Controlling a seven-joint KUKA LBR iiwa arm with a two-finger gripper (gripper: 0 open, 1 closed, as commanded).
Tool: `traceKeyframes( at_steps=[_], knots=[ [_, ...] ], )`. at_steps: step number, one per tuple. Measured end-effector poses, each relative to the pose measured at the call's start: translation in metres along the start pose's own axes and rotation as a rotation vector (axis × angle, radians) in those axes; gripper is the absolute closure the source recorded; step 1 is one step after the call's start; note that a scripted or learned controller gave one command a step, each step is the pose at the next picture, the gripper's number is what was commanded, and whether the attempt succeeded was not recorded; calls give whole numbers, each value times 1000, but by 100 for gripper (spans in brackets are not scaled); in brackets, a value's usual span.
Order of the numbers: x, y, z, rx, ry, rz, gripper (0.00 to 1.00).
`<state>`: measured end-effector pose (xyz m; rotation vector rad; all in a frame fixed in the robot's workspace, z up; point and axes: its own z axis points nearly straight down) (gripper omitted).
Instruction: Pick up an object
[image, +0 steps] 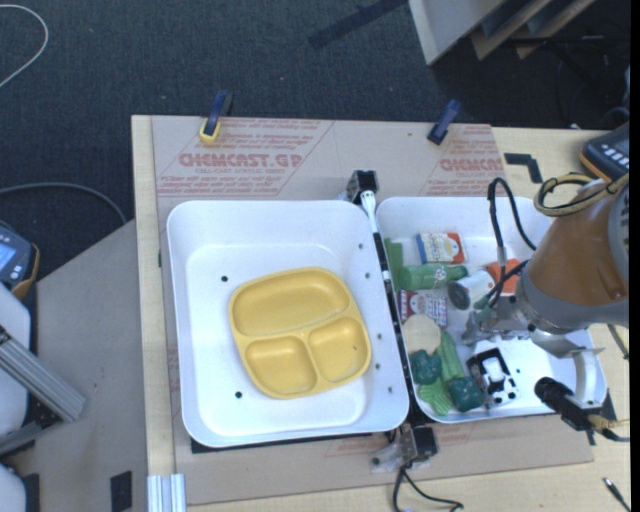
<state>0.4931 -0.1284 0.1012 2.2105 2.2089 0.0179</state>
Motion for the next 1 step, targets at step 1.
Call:
traceKeyframes(
  at_steps=[1],
  knots=[
    [-8,-4,-51,13,0,0,100]
  ],
)
